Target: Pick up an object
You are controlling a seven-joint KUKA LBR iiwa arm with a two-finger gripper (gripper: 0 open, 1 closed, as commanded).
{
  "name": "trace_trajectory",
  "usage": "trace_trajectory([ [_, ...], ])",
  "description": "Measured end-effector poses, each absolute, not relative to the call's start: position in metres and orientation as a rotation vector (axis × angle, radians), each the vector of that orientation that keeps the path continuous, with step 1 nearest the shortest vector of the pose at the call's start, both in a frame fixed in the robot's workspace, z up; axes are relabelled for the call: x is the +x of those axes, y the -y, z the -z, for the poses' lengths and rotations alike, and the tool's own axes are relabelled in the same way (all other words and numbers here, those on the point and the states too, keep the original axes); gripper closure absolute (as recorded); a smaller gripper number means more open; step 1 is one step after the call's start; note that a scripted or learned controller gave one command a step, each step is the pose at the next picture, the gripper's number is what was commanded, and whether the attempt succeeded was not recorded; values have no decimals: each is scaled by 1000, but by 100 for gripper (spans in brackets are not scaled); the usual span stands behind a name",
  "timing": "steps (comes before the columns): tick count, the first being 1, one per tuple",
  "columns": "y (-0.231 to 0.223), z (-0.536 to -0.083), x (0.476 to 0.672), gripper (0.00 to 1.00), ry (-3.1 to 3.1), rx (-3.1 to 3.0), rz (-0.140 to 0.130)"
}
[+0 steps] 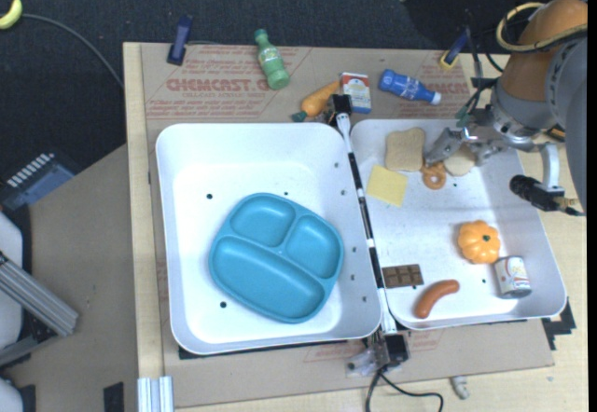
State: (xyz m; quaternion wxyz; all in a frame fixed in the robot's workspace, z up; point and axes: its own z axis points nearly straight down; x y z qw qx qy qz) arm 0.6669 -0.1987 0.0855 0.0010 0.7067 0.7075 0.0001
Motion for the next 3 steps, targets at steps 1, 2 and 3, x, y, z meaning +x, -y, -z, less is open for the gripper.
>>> trace_trajectory([
  [1,199,-101,671,100,-2214,2208,-8],
  [2,225,-183,626,100,-2219,2218,-1],
  [3,161,-220,642,100,-2221,2217,-3],
])
